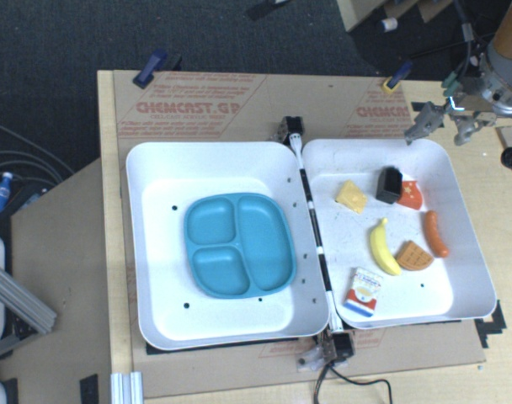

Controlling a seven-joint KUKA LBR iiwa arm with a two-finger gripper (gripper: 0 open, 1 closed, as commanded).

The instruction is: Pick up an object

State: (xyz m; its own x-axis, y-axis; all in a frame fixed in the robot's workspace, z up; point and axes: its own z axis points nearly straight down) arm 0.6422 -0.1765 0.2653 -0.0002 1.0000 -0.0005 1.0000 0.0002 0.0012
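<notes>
The right bin holds several small items: a yellow cheese wedge, a black block touching a red piece, an orange sausage, a banana, a brown waffle piece and a small red, white and blue carton. My gripper hangs over the bin's far right rim, beyond the black block. Its two grey fingers are spread open with nothing between them.
The left bin holds a blue divided plate. Both bins rest on a cardboard sheet on the bench. A black clip sits at the far end of the seam between the bins. Cables lie at the far left.
</notes>
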